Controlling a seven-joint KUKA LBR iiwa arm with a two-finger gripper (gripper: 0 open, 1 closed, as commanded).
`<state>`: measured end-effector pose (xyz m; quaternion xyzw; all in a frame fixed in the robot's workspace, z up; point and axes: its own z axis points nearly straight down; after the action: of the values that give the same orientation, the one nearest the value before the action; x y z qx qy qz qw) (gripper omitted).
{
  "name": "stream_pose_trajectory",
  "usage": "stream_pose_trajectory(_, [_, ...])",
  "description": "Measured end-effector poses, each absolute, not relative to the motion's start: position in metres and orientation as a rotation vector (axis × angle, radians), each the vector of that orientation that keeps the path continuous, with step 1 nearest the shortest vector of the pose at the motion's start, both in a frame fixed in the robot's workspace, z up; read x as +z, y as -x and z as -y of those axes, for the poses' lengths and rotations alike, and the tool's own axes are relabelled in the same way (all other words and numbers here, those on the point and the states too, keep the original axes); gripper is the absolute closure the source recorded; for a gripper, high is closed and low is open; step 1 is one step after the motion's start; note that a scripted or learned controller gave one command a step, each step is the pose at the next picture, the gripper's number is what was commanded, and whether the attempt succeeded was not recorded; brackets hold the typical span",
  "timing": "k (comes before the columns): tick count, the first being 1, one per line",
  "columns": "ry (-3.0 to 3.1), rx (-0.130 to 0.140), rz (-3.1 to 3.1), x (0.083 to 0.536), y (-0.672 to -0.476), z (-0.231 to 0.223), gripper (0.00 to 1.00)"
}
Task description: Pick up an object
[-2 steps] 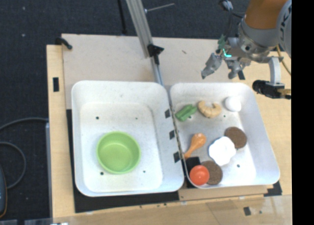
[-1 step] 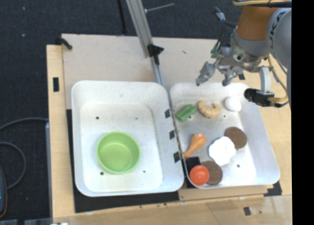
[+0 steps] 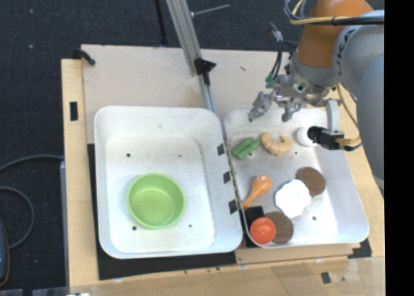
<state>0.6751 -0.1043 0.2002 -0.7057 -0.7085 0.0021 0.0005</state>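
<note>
Hovering over the far edge of the right shallow white bin point(image 3: 352, 220), the two-finger gripper point(image 3: 273, 108) hangs from the grey arm point(image 3: 362, 49) with its orange band, which comes in from the right. Its two grey fingers are spread apart, nothing between them; one fingertip point(image 3: 257, 107) sits toward the divider, the other nearer the arm. Gripper is clear of all objects, just above the bin's far rim.

Two bins side by side on the tan bench point(image 3: 142, 75). Left shallow white bin point(image 3: 116, 126) holds one thing: one round lime-green plastic bowl point(image 3: 155, 200), upright, near its front.

Right bin, counted:
- one green stubby cylinder-like toy point(image 3: 245, 148), near the divider, just below the gripper
- one tan curled pastry-like piece point(image 3: 276, 144), just beside the green one, apart from it
- one small white round object point(image 3: 303, 136) at the far right side, next to a black fitting on the arm
- one orange drumstick-shaped toy point(image 3: 257, 189), mid bin, near the divider
- one white round lumpy piece point(image 3: 293, 198), touching a brown disc
- two brown flat round discs: one point(image 3: 314, 179) behind the white piece, one point(image 3: 283, 227) at the front
- one red-orange ball point(image 3: 262, 230) at the front corner, touching the front brown disc
- one small black block point(image 3: 253, 212) just behind the ball

One slanted metal rail point(image 3: 184, 23) rises from the bench behind the bins
</note>
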Motion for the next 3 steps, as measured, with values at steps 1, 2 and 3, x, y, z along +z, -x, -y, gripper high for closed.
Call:
stream_pose_trajectory(1, [2.223,0.003,2.222,0.158,-0.674,0.113,0.0])
stream_pose_trajectory(2, [2.226,-0.002,2.224,0.17,-0.675,0.114,1.0])
stream_pose_trajectory(3, [2.224,-0.006,2.226,0.214,-0.677,0.115,1.0])
